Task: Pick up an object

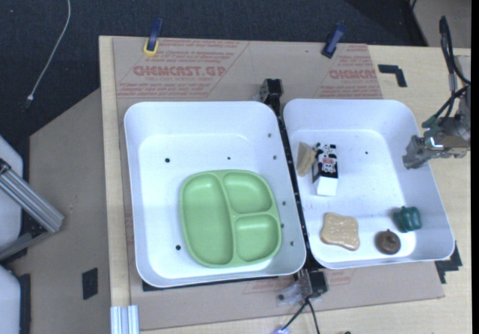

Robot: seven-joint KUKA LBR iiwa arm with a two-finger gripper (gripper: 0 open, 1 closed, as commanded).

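The gripper (pixel 419 154) hangs low at the right, pointing left.

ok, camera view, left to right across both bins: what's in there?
green divided plate → tan wedge → black-and-white box → tan bread-shaped piece → brown round piece → teal object → gripper at the right bin's right rim.

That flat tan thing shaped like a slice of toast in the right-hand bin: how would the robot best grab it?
Probably from straight above, pinching the toast slice across its two straighter side edges. It lies flat on the floor of the right bin, so no side offers a taller face. There is bare floor around it, and the brown round piece sits apart, so the end effector should have room.
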